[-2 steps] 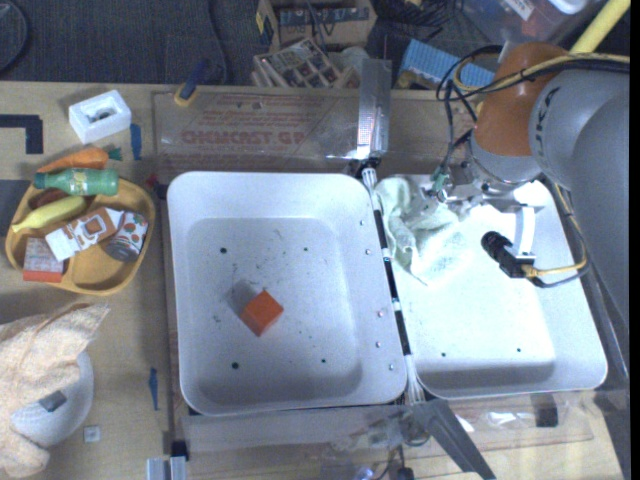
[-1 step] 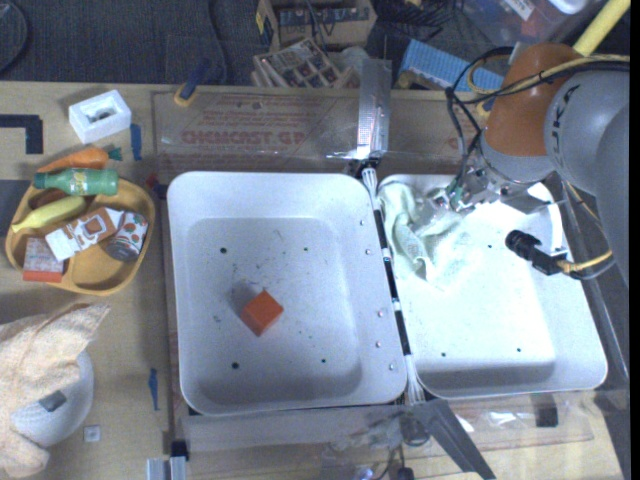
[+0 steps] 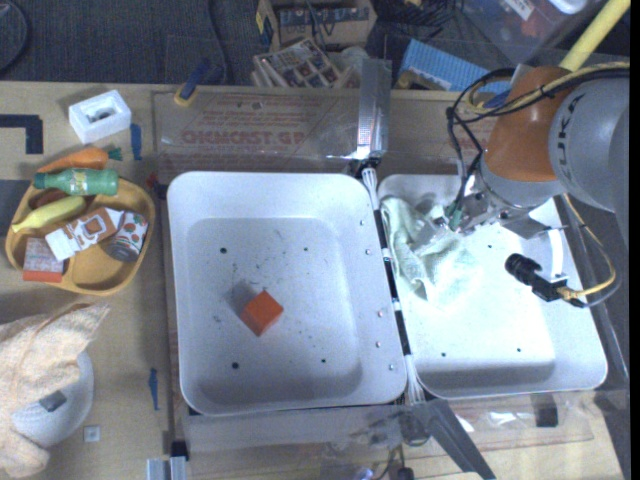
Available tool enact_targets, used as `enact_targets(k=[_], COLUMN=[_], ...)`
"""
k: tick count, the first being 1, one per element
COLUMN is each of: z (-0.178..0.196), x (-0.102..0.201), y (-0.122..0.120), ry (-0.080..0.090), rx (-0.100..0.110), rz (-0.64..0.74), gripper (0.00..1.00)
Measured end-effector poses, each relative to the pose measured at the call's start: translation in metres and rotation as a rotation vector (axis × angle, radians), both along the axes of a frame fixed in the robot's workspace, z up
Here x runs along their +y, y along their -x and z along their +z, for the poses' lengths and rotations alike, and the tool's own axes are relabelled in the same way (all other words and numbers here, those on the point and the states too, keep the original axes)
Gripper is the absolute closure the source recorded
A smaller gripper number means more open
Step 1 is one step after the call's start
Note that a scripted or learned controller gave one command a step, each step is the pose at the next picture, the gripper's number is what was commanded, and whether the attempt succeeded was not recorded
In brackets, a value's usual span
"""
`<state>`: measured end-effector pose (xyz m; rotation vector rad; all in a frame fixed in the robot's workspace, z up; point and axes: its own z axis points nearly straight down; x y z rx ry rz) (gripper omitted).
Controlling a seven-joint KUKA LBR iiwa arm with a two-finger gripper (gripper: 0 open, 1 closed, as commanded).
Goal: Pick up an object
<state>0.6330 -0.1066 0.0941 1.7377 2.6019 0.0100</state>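
Two shallow white bins sit side by side on the counter [image 3: 110, 368] in the camera view, and the arm [image 3: 560, 138] reaches in from the right over the right bin [image 3: 520, 353]. Its claw [image 3: 452, 218] is low at the upper left part of that bin, right at a crumpled pale green-white cloth [image 3: 425, 258] that lies bunched against the bin's left wall. Whether the claw is open or closed cannot be told, since the wrist and cables hide its tips, and nothing can be seen held in it. The step in hand looks like the approach or the grasp attempt on the cloth; lifting is not yet done, as the cloth lies flat on the bin floor. The cloth has no firm direction, but its bunched mass runs roughly from the bin's far edge toward the near edge, along the left wall, so that is its long axis, such as it is. The next move probably calls for closing on a raised fold and rising straight up, checking that fabric comes with it. A small orange cube [image 3: 263, 311] sits near the middle of the left bin [image 3: 200, 208], well apart from the claw, one corner turned toward the camera. Beside the bins, a yellow bowl [image 3: 95, 278] holds toy food.
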Motion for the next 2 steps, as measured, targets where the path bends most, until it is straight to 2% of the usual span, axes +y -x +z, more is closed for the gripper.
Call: enact_targets(k=[1,2], z=[-0.001,-0.001], x=[-0.010,0.010], y=[0.070,0.017], ry=[-0.004,-0.001], rx=[-0.004,-0.005], rz=[-0.174,-0.118], gripper=[0.00,0.00])
